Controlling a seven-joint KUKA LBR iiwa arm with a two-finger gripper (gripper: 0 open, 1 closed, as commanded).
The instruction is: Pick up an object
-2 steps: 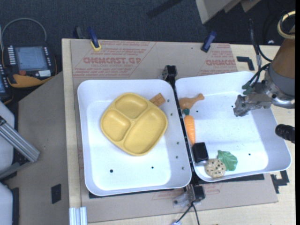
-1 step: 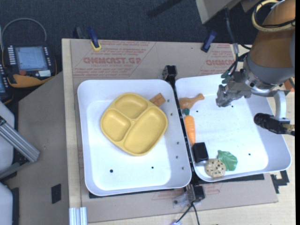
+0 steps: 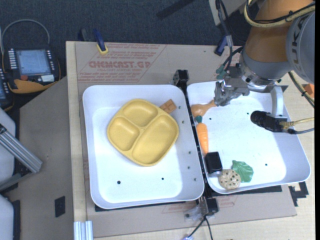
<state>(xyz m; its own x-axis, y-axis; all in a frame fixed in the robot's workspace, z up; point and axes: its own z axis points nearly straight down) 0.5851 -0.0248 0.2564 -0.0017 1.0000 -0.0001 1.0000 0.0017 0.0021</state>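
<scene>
My gripper [image 3: 221,98] hangs over the back left corner of the right bin [image 3: 280,154]. A tan wooden piece [image 3: 201,108] with a rounded end lies just left of the gripper's tip and reaches up to it; whether it is held is unclear. Below it an orange carrot [image 3: 202,137] lies along the bin's left wall. Nearer the front sit a black block [image 3: 213,161], a speckled cookie [image 3: 229,179] and a green leafy piece [image 3: 243,169].
The left bin [image 3: 100,174] holds a yellow divided plate [image 3: 143,131] with a small brown block [image 3: 168,105] at its back right edge. A black clamp [image 3: 180,77] stands at the back between the bins.
</scene>
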